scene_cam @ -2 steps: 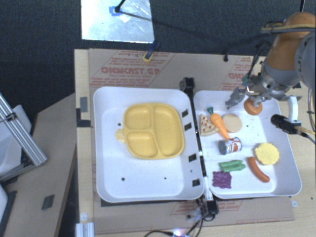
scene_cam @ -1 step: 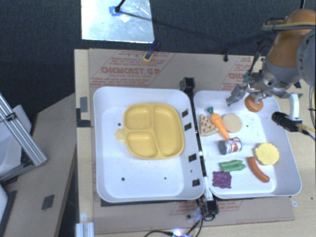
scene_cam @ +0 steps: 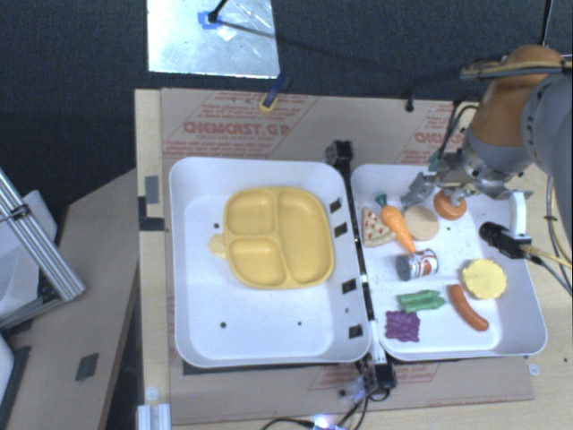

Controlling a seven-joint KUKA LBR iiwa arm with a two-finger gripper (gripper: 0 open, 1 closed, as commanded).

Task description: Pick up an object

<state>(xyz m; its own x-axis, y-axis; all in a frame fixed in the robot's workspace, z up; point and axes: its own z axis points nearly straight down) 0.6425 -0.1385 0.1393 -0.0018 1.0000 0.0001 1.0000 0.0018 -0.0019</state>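
My tool (scene_cam: pixel 428 186) hangs over the back of the right bin (scene_cam: pixel 534 330), its fingers spread apart with nothing between them, just beside the tan round piece (scene_cam: pixel 423 224) and the carrot (scene_cam: pixel 396 225). Nothing is lifted yet: the small can (scene_cam: pixel 417 265), sausage (scene_cam: pixel 468 307), green pod (scene_cam: pixel 421 300) and purple grapes (scene_cam: pixel 402 326) all lie in that bin. The yellow divided plate (scene_cam: pixel 273 236) sits in the left bin (scene_cam: pixel 192 330), so the whole grasp is left, I reckon.

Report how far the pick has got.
Done: the arm has reached over the right bin, its hand low near the carrot and tan disc. In hand: nothing visibly held. Left: grasping and lifting; the toy foods lie in the bin, the yellow tray beside them.
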